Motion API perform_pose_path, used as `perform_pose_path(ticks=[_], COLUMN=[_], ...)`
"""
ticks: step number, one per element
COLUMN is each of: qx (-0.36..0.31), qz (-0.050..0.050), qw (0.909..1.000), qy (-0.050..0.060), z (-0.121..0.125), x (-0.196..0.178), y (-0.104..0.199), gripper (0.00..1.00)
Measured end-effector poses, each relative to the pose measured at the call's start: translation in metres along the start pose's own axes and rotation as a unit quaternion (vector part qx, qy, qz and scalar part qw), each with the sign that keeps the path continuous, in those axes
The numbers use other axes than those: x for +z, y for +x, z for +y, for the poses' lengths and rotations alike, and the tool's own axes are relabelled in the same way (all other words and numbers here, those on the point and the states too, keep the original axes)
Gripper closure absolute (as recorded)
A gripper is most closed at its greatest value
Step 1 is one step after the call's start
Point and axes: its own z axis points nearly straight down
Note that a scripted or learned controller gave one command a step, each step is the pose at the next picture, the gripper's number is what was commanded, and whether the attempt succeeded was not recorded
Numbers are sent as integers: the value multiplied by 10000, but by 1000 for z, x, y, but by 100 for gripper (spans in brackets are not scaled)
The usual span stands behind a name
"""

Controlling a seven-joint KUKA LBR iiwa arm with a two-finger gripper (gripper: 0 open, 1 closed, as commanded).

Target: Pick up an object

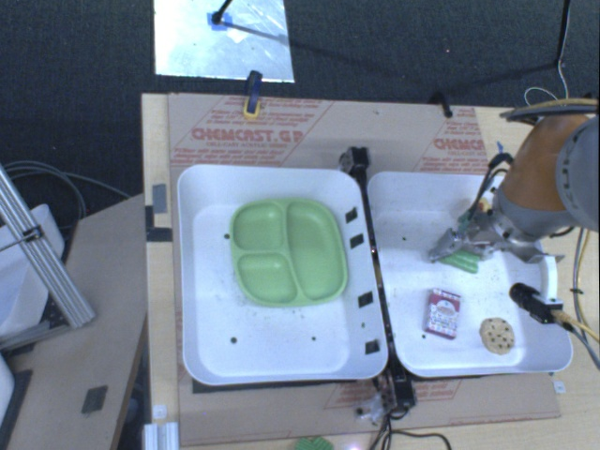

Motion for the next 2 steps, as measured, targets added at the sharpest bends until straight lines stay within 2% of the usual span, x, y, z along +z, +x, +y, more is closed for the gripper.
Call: perform_pose_path(ticks=[1,2], qx=[1,-15], qz=[-7,-2], qw=[10000,10000], qy=[-23,-28], z=[-9,-9], x=[-6,-6], y=[-33,-34], gripper=[0,0])
